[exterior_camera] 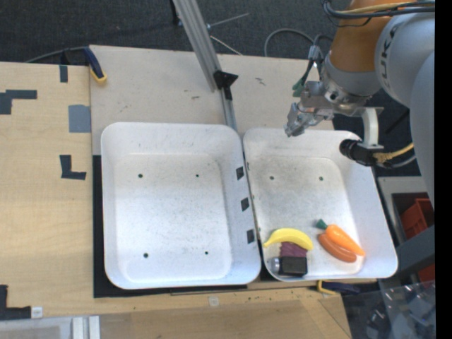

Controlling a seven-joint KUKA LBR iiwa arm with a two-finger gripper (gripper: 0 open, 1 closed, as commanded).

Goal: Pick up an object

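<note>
Gripper [295, 127] hangs over right bin [367, 189] far rim, nothing between fingers; spread unreadable. Toy carrot [339, 244], toy banana [288, 238], dark block [292, 263] lie well below, near edge. Carrot likely light, rigid, slick; grasp across mid-body.

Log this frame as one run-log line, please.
gripper: above right bin's far edge, holding nothing | banana, carrot, dark block: near end of right bin | pick: not yet

Two bins: left [116, 147], right [367, 189]. One banana [288, 238], one carrot [339, 243], one dark block [293, 265], one purple piece [289, 248].
</note>
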